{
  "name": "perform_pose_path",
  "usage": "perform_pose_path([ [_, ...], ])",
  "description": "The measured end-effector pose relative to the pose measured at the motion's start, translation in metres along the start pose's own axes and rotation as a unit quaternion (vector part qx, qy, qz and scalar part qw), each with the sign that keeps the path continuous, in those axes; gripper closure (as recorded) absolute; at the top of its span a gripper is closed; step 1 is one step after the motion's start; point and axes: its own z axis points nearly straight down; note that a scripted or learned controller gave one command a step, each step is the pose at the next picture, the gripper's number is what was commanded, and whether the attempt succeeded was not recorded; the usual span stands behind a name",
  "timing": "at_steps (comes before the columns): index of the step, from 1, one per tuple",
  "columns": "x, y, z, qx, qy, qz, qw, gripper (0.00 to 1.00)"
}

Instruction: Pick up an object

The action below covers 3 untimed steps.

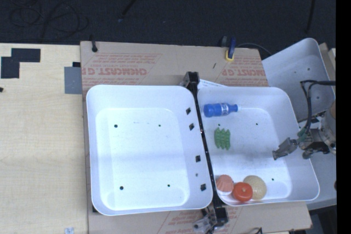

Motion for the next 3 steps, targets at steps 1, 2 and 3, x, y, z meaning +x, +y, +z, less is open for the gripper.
perform_pose_path([
  [1, 0.000, 0.000, 0.000, 0.000, 0.000, 0.000, 1.0000, 0.00],
  [2, 0.000, 0.000, 0.000, 0.000, 0.000, 0.000, 1.0000, 0.00],
  [3, 0.000, 0.037, -0.155, -0.009, -0.004, -0.003, 0.9999, 0.00],
])
